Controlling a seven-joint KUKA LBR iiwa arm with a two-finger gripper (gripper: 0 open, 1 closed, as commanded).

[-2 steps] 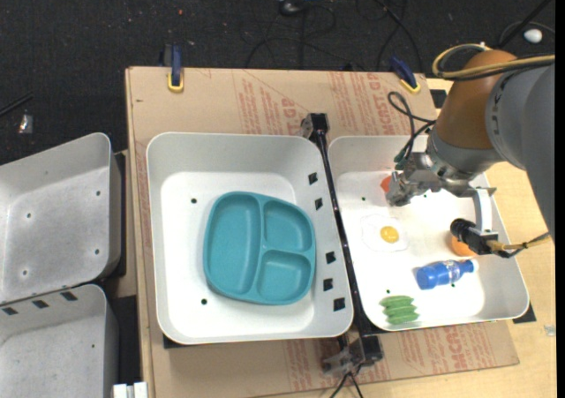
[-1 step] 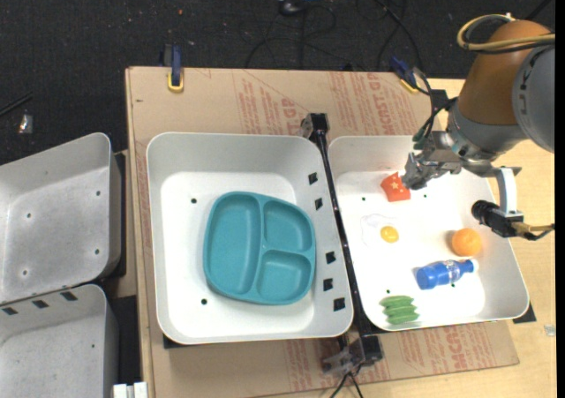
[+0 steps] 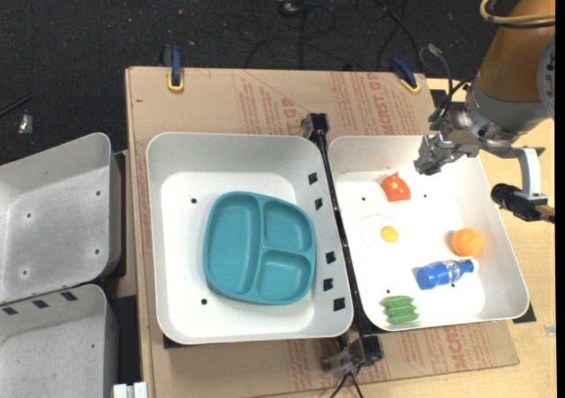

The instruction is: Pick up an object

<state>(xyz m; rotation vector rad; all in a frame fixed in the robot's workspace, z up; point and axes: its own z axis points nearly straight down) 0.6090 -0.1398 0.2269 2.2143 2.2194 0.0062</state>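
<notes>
I am looking down on the surface, where two white bins are sitting side by side. The arm is reaching in from the right, and its gripper is hanging over the far right part of the right bin, near that bin's back wall. I cannot tell how the gripper is set; it is too small and dark for me to read, and I am seeing nothing held in it.

Just beside the gripper, toward the near side and slightly left, a small red-orange piece is lying on the bin floor. A yellow ball is sitting nearer the middle, with bare white floor all around it. An orange ball is resting close to the right wall, a blue bottle is lying on its side just beside and below it, and a green ridged piece is sitting close to the near rim.

In the left bin, a teal divided plate is taking up the middle, well apart from the walls.
</notes>
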